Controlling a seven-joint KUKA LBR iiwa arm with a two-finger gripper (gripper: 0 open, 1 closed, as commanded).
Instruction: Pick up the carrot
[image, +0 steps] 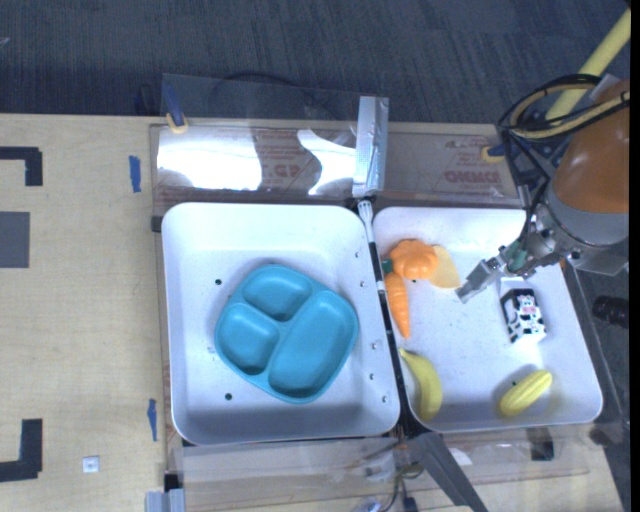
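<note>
At the near edge of the bench (70, 400), two shallow white bins are found side by side. In the right bin (470, 400), nearest the camera, a yellow banana (425, 383) is seen against the left wall at about 7 o'clock of that bin, and a second yellow fruit, lemon-like in shape (526, 391), lies at about 5 o'clock, well apart from the first.

The left bin (200, 240) is occupied by a blue divided plate (288, 332) with three compartments (set slightly toward the near right of the bin floor).

Farther in, a small black-and-white cow figure (524, 315) is noted at 3 o'clock of the right bin, just below the gripper. The carrot (398, 302) is located along the left wall of the right bin at about 9 o'clock, its tip directed toward the camera; it is not touched by the gripper. An orange, lumpy toy item (416, 260) is seen just beyond it at 10 o'clock, with a pale yellow piece (444, 272) touching its right side.

The gripper (482, 278) is positioned above the bin floor between the orange item and the cow, with the arm (590, 180) entering from 2 o'clock. Nothing is seen between the fingers; whether they are spread or closed cannot be told from this view.
</note>
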